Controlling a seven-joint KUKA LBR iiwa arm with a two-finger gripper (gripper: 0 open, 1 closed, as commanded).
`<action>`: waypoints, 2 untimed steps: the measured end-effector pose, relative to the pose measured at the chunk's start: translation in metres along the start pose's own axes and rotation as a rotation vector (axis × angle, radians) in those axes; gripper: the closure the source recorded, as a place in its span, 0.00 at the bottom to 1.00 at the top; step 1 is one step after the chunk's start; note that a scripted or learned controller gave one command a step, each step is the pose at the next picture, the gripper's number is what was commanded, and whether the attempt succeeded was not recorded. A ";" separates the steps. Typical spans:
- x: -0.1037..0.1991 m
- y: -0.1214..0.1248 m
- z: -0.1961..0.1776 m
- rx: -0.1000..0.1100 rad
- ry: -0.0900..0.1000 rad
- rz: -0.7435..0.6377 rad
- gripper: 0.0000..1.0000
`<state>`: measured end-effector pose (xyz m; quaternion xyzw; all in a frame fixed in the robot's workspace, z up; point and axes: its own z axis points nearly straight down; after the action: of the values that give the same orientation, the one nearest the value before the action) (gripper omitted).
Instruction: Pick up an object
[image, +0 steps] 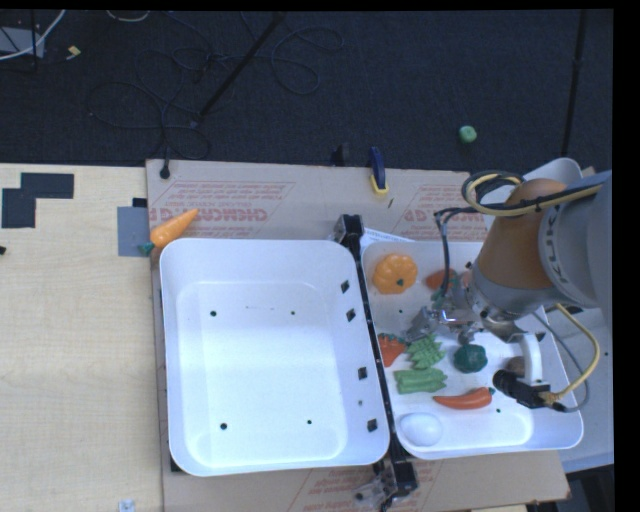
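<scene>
In the right bin (560, 436), green toy (424, 352) lies just beside end effector (441, 316).

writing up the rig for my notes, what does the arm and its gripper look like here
The arm is a bulky grey cylinder with a broad orange band above the wrist. A yellow-and-black cable loops over the top of it, and a thinner yellow cable curves down its near side. The gripper is small, metallic grey and dark, on a white mount.
</scene>
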<state>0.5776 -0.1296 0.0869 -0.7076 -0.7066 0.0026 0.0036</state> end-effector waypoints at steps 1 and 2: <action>-0.031 0.023 -0.001 -0.008 -0.002 0.000 0.00; 0.018 -0.047 0.000 -0.002 0.000 0.002 0.00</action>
<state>0.5303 -0.1114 0.0876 -0.7084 -0.7058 0.0017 0.0030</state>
